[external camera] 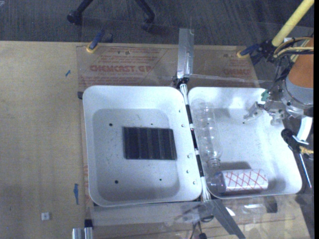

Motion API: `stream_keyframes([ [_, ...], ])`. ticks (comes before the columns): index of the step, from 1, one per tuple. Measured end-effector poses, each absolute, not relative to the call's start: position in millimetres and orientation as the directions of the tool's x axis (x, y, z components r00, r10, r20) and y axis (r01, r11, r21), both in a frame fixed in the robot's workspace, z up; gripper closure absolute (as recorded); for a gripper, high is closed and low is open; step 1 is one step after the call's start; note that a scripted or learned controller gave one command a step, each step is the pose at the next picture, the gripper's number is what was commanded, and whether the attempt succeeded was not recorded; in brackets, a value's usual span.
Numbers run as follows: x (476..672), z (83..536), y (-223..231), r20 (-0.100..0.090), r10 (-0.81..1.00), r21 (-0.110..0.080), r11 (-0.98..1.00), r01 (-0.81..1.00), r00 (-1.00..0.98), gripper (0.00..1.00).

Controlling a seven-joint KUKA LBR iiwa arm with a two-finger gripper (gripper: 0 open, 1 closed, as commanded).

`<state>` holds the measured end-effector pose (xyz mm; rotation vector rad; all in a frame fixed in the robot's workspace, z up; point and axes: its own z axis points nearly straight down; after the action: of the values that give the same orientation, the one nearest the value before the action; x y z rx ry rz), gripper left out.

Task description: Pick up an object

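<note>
My gripper [263,115] hangs over the upper right part of the right bin [279,156], open, with nothing between its fingers. A clear plastic bottle [207,133] lies along that bin's left wall, well to the gripper's left. A white pack with a red crosshatch pattern [245,179] lies at the bin's front edge, below the gripper and apart from it. A dark ribbed rectangular block [149,143] lies flat in the middle of the left bin [99,133].
The grey arm with its orange band [301,73] comes in over the right bin's far right corner, trailing cables. A metal divider post [184,59] stands behind the seam between the bins. The bare bin floor lies between the bottle and the gripper.
</note>
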<state>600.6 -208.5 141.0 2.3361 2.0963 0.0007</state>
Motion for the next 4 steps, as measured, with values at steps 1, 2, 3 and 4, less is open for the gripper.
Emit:
stream_keyframes([
  [1, 598.9, 246, -139, -0.001, 0.990, 0.001, -0.139, 0.990, 0.139, 0.00],
  [2, 530.5, 197, -173, 0.000, 1.000, -0.001, 0.000, 1.000, 0.000, 0.00],
  [3, 481.5, 88, -172, -0.002, 0.989, 0.007, 0.151, 0.989, -0.151, 0.00],
  [4, 480.1, 215, -153, -0.001, 1.000, 0.001, 0.021, 1.000, -0.021, 0.00],
])
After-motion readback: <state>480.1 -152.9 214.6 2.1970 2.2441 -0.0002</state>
